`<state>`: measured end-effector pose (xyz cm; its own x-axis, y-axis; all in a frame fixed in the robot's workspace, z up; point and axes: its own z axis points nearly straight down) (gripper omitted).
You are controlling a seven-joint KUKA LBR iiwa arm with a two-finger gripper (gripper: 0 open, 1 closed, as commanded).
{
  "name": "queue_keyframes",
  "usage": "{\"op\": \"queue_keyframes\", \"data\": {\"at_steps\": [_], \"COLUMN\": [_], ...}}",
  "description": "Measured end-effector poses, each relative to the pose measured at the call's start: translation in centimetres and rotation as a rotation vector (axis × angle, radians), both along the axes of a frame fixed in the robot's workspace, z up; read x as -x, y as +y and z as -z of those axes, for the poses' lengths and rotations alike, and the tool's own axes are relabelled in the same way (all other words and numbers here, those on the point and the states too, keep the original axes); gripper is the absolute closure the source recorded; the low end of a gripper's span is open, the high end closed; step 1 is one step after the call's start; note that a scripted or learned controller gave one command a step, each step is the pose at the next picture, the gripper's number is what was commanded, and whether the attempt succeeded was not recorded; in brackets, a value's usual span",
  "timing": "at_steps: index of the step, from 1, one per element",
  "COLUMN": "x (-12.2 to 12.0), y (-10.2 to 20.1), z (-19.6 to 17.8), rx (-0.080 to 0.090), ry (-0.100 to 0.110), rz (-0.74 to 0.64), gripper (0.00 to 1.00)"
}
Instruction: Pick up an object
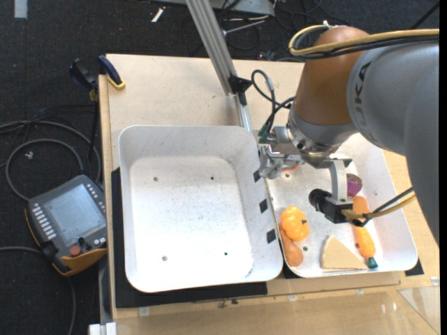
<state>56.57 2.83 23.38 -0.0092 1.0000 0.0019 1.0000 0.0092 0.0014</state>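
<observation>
Pale wedge (342, 255) lies in the right bin (399, 246) near an orange pepper (294, 223); whether the jaws are open, I cannot tell.

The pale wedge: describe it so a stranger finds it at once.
Look in the right bin, the one under the arm. Along its near edge lies the pale wedge, beside a carrot. It alone is cream-coloured and triangular; its neighbours are orange.

Bulky grey arm (401, 82), black KUKA lettering (364, 82), glossy orange band (328, 68), silvery metal gripper (268, 166)
</observation>
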Motion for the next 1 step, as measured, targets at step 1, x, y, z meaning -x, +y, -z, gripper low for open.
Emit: {"op": "queue_keyframes", "data": {"at_steps": [1], "x": [0.37], "y": [6.27], "z": [0.45], "rx": [0.0], "ry": [0.002], "rz": [0.0], "gripper": [1.0]}}
